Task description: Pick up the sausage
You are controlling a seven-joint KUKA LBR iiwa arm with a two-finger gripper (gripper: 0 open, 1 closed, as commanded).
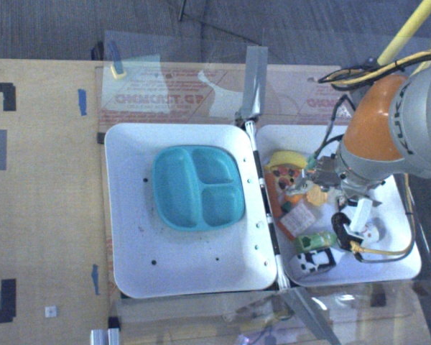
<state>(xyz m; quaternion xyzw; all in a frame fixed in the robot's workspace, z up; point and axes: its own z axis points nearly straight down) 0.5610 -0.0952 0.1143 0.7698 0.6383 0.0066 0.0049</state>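
The sausage point(272, 190) appears as a reddish-brown elongated piece lying along the left wall of the right bin point(402, 261), partly hidden under other toys. My gripper point(307, 178) hangs low over the pile in that bin, just right of the sausage and below a yellow banana point(287, 159). The grey wrist and the orange band rise behind it to the right. Nothing can be seen held by it.
Around the gripper lie a pale yellow chunk point(316, 196), a pink block point(296, 221), a green piece point(316, 240) and a black-and-white toy point(317, 261). A black cable loops at the bin's right. A teal divided plate point(199, 187) sits in the left bin point(129, 250).
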